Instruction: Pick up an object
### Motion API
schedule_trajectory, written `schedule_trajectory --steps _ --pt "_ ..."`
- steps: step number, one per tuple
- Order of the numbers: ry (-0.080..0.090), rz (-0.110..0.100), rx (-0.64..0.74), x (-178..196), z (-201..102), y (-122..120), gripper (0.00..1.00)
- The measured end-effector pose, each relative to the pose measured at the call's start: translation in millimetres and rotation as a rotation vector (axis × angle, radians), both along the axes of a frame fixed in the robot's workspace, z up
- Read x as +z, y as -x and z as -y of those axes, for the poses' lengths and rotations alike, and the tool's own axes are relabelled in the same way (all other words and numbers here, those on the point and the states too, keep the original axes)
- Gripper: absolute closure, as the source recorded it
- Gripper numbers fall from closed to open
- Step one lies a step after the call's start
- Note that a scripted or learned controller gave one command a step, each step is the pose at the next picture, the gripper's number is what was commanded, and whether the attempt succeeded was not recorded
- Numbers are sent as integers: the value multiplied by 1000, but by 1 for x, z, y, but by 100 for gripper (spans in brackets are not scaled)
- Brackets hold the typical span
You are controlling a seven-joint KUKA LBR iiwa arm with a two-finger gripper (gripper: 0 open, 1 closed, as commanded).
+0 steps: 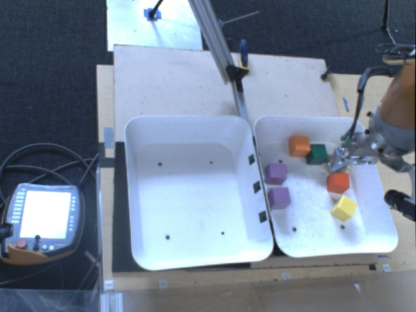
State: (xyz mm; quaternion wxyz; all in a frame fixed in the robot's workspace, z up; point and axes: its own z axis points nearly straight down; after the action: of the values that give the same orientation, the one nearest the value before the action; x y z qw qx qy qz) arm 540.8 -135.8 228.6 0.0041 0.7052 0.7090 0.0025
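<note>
The arm (398,116) comes in from the right, grey with its orange band showing just above the wrist, and its gripper (339,163) hangs low over the right bin (364,242), near that bin's far right side. From where I stand I cannot tell whether the gripper is spread or pressed together (the metal at its tip is a small, blurred shape against the white plastic), and nothing shows plainly between its tips. Six blocks lie in that bin. The red block (338,182) sits just below the gripper's tip, close enough that the two seem nearly to touch. The green block (318,153) lies just to the left of the gripper, and the orange block (299,145) rests against the green one's left side, toward the bin's far wall. The yellow block (344,207) lies a little nearer than the red one, turned at an angle, and apart from it. Two purple blocks sit along the bin's left wall, the farther purple block (275,172) and the nearer purple block (279,197), one behind the other with a small gap between. The left bin (140,135) stands touching the right one along their shared edge. A teach pendant (40,223) with a pale lit screen lies off to the far left, its cable looped behind it.
</note>
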Motion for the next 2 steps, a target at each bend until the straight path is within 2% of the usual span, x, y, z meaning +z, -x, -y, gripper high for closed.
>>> schedule_trajectory --steps 1,2 --pt "0 1 1 65 -2 -3 100" --pt "-1 -6 0 69 -2 -4 100"
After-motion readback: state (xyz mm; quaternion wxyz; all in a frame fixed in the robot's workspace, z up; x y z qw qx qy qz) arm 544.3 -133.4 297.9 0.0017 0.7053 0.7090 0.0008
